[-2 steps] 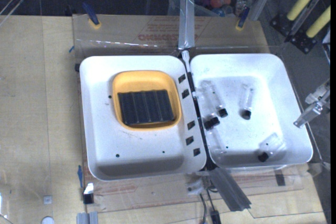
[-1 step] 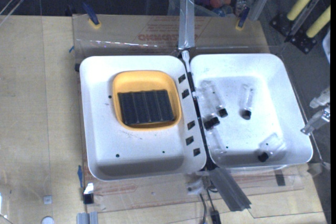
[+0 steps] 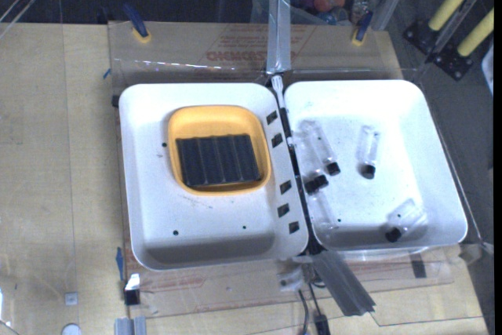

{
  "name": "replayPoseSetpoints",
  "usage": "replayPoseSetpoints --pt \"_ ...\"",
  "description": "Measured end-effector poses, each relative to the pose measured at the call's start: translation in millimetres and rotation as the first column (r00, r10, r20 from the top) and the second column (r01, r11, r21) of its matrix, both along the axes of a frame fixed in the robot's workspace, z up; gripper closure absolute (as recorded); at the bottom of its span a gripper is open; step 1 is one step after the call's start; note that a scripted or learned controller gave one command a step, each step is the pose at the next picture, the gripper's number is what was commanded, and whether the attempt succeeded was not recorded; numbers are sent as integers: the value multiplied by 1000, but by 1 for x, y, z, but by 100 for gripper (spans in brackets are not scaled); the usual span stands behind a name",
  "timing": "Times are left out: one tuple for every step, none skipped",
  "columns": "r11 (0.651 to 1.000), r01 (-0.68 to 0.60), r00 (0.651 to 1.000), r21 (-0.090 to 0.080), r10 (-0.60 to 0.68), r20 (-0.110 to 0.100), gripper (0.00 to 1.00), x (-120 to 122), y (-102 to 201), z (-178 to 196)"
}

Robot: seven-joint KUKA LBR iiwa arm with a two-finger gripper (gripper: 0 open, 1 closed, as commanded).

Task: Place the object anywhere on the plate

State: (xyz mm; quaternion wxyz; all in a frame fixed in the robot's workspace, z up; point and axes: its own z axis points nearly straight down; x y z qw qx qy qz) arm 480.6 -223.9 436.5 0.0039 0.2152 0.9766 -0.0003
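Left shallow white bin (image 3: 141, 169) holds yellow square plastic plate (image 3: 218, 120); dark ribbed rectangular block (image 3: 217, 159) lies flat on plate. Right shallow white bin (image 3: 427, 169) holds three small clear vials with black caps (image 3: 367, 153), scattered apart.

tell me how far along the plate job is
Done: a dark ribbed object already lies flat on the yellow plate in the left bin. In hand: nothing that I can see. Left: several small clear vials with dark caps lie loose in the right bin, off the plate. If the dark object is the target, the job looks complete.
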Motion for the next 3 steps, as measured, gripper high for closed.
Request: replayPoseSetpoints --pt "960 -281 960 1 281 -4 0 0 1 -113" --pt "842 -540 842 -5 540 0 0 0 0 -6" --pt "666 -746 666 -2 746 -5 0 28 2 -144"
